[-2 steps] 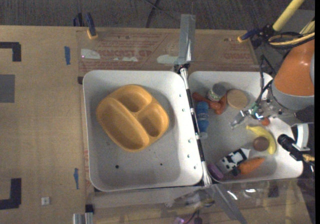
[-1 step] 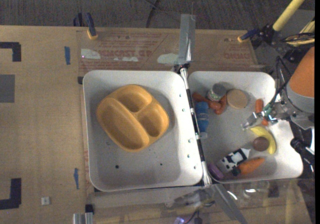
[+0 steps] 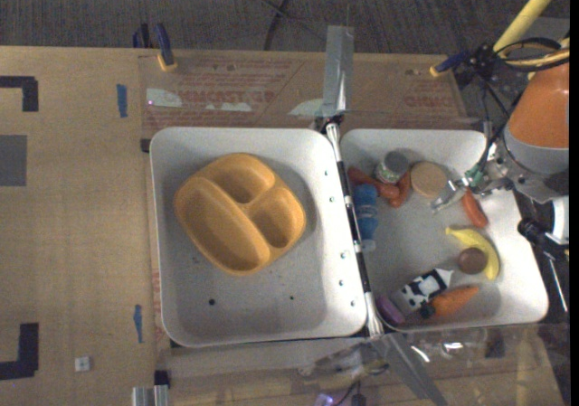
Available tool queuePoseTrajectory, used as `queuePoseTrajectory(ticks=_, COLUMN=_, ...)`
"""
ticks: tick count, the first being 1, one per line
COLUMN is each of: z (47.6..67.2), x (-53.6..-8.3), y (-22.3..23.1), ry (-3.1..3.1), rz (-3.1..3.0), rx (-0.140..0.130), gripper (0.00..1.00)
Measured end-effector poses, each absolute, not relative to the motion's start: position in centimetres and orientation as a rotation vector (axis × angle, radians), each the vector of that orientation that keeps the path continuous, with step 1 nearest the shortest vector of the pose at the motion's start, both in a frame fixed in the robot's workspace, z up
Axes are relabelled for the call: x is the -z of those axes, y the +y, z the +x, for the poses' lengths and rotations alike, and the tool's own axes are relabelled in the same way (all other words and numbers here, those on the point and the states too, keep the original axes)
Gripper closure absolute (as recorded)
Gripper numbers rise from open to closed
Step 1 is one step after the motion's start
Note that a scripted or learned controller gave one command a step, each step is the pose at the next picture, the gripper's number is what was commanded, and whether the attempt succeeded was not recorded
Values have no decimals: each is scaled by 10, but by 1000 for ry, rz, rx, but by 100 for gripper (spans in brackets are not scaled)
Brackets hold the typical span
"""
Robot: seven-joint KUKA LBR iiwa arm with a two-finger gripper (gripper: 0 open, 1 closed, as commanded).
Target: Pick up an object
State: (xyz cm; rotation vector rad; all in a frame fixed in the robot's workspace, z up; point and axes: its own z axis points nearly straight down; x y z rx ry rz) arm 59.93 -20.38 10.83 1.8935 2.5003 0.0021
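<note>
Right of the seam between the two white bins, the right bin (image 3: 507, 214) carries all the small stuff; the left bin (image 3: 181, 305) has one orange divided plate (image 3: 240, 212), well clear of the seam and not a likely pick. Landmark for everything below: that seam.

Arm (image 3: 543, 119) comes in over the right bin's far side from the seam, orange band up top. Gripper (image 3: 463, 185) sits low near the bin's upper right, fingers look narrowly parted with nothing between them, though the metal glare makes that hard to call. No object held.

Candidates, biggest first: black-and-white carton (image 3: 425, 287) close to the seam at the near end, with an orange carrot (image 3: 455, 299) touching it on the side away from the seam. Yellow banana (image 3: 479, 246) far from the seam, a brown round thing (image 3: 470, 260) tucked against it. Tan disc (image 3: 428, 179) mid-bin, just seam-side of the gripper. Blue bottle-like item (image 3: 365, 205) right against the seam. Red-orange sausage shape (image 3: 473, 209) just under the fingers, probably the target.

Risks: sausage is small and rounded, likely to roll or squirt out if the fingers close off-centre. Tan disc sits near enough to get clipped or nudged on descent. Narrow opening could land on top of the piece instead of straddling it. Far bin wall is near, so a push may just pin the item there.
</note>
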Motion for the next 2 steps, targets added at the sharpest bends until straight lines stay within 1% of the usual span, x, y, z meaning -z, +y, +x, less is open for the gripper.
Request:
queuePoseTrajectory(ticks=1, z=602, x=-121, y=-203, ry=2496, rz=1885, rx=-5, gripper=100)
queuePoseTrajectory(ticks=2, z=602, x=-121, y=-203, ry=2497, rz=1885, rx=-4, gripper=0)
